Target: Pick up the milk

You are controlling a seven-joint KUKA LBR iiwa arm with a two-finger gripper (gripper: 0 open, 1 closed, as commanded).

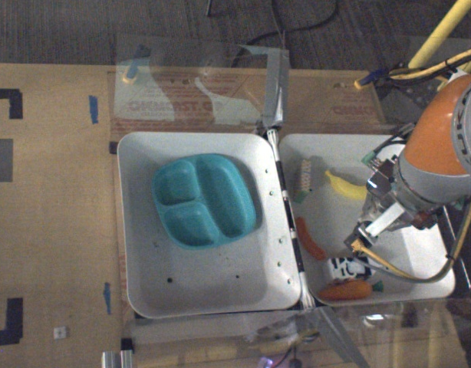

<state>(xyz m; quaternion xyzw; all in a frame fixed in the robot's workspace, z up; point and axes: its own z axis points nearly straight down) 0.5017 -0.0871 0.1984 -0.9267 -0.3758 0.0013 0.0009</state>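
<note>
White-and-black milk (347,267) in front corner of right bin (327,148), carrot (347,290) just beside

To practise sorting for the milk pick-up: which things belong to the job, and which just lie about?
Job: milk carton, right bin that holds it.
Lying about: banana, carrot, red pepper, teal plate, left bin.

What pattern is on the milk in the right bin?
White with black patches; the milk shows best in the camera view.
</note>
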